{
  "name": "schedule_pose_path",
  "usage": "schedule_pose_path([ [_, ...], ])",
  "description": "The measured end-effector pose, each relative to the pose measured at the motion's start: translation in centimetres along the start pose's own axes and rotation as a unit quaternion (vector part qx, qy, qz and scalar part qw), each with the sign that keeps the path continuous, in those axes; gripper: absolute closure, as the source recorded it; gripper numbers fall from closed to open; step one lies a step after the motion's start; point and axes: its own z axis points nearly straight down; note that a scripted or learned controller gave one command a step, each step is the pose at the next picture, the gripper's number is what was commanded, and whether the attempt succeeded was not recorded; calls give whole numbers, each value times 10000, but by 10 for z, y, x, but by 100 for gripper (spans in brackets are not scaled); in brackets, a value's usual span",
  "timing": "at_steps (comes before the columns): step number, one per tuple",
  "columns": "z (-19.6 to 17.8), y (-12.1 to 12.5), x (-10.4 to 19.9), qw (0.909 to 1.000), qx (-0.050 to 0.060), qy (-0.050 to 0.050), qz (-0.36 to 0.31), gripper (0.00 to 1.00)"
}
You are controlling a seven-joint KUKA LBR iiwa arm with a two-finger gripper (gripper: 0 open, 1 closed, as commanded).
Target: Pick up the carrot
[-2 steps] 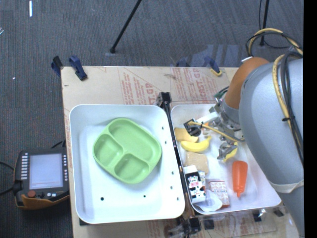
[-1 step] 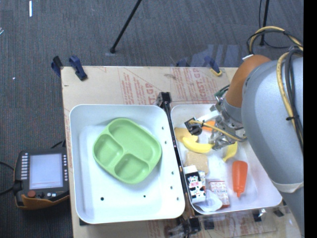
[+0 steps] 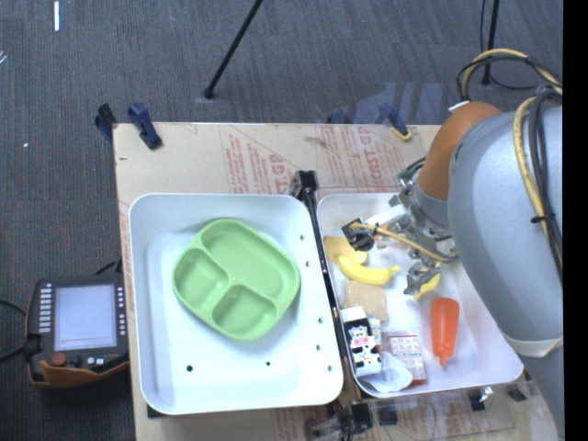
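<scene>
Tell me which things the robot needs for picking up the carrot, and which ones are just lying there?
Needed for the job:
carrot, in the right bin
gripper, hanging over that bin, beside the banana

Just lying about:
banana
cracker
cow-print milk carton
small red snack box
green divided plate, in the left bin

The floor is dark grey carpet [image 3: 138, 44]. A thin black stand leg [image 3: 241, 33] rests on it. The tabletop [image 3: 230, 154] is brown cardboard, held by blue clamps [image 3: 142, 125].
</scene>
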Motion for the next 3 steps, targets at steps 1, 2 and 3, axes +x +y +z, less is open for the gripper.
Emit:
schedule_pose_path([
  [1,11,3,-108,9996,-11,10,-277,0],
  [2,9,-2,-53,9997,-17,37,-242,0],
  [3,8,-14,8,9987,-19,39,-504,0],
])
